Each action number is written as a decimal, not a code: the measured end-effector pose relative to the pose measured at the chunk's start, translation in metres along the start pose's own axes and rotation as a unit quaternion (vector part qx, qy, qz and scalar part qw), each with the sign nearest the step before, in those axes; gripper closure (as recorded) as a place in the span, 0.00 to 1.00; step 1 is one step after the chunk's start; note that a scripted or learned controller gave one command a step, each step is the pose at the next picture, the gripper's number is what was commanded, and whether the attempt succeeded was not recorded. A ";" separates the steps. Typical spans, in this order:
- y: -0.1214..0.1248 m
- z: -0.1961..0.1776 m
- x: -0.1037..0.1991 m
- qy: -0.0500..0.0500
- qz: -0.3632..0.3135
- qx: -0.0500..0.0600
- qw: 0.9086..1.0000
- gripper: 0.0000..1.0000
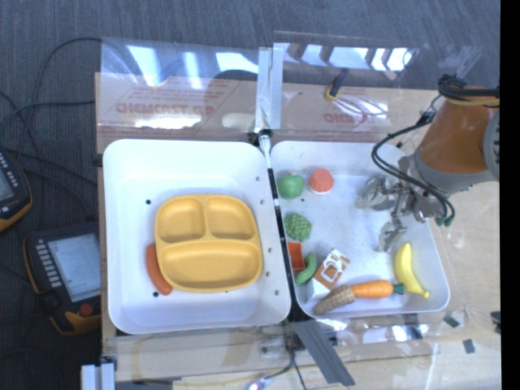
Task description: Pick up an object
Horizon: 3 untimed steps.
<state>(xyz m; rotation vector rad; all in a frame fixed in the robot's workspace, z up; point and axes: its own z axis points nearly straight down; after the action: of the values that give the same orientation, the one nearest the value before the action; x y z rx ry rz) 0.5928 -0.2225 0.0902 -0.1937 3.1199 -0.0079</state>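
While the gripper (388, 210) hangs low over the right bin (439, 299), I see its fingers spread with nothing between them; the banana (410, 270) lies just below it, near the carrot (372, 290).

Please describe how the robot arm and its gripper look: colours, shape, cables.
The arm shows a broad orange band with grey above it. Black cables loop beside the wrist. The gripper is silvery metal with thin fingers.
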 end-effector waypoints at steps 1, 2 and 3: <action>-0.003 0.001 -0.009 0.004 -0.009 0.000 1.000 0.00; -0.006 0.001 -0.024 0.003 -0.031 0.000 1.000 0.00; 0.002 0.001 -0.032 0.002 -0.034 0.001 0.999 0.00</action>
<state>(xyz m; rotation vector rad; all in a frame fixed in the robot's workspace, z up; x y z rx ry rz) 0.6245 -0.2166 0.0893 -0.2996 3.1166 -0.0114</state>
